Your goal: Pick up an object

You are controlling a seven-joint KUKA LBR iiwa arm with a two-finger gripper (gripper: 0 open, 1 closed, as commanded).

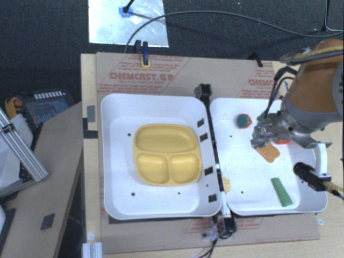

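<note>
Green block (281,191) lies nearest; we hover the gripper (262,137), grip state unclear, beside the orange piece (268,153), descent next.

A yellow 3-compartment tray (164,160) lay in the left white bin (115,112) on the surface (177,71), a silver sheet (107,15) sat on the dark floor beyond, and an aluminium rail (19,144) leaned at left.

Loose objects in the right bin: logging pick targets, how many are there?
3: a teal ball at the far left, an orange piece beside the gripper, a green block near the front. The arm may hide more.
</note>
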